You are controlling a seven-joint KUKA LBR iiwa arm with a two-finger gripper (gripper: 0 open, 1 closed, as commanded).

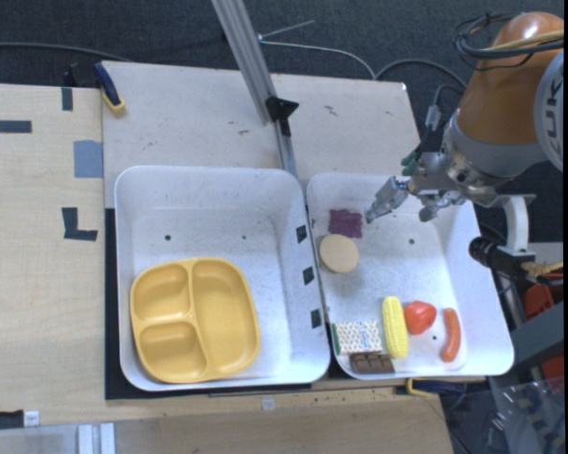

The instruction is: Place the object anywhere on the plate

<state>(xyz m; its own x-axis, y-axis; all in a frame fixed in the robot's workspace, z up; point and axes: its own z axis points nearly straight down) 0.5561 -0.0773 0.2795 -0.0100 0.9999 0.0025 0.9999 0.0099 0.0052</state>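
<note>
Black letters, apparently "KU", stand on the grey arm [549, 93] at the right edge, cut off there. No other text is readable.

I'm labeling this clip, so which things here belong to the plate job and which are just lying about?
Job: yellow plate in the left bin; gripper over the right bin; toy foods there: purple block, tan round, corn, tomato, sausage.

Lying about: yellow-handled tool; tape marks.

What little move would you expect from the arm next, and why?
Probably a short drop toward the purple block: the tool hovers just beside it in the right bin, carrying nothing, while the yellow plate in the left bin waits.
</note>
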